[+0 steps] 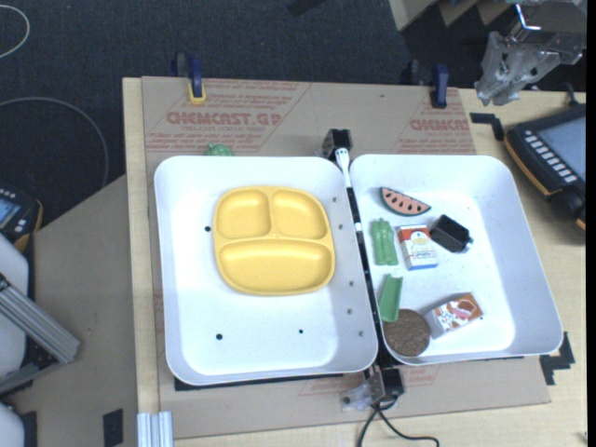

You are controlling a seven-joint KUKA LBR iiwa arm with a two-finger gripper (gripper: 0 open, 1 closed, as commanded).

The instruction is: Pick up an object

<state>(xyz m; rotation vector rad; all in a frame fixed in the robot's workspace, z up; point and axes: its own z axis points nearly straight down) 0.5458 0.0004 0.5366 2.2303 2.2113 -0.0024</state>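
Nearest me, at the right bin's (521,240) front edge, I am eyeing the brown disc (407,333), seemingly light, stiff, best pinched across its rim, while my tool (510,68), grip unreadable, is hanging beyond the far-right corner.

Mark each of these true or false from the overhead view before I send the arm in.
1. The yellow plate lies in the left bin. True.
2. The watermelon slice sits on the plate. False: it lies in the right bin, near its far edge.
3. The gripper is above the bench's far right corner, outside both bins. True.
4. The brown disc lies at the far end of the right bin. False: it is at the near end, next to the divider.
5. The black block lies to the right of the small carton. True.
6. The gripper holds the carton. False: the carton lies in the bin, far from the gripper.
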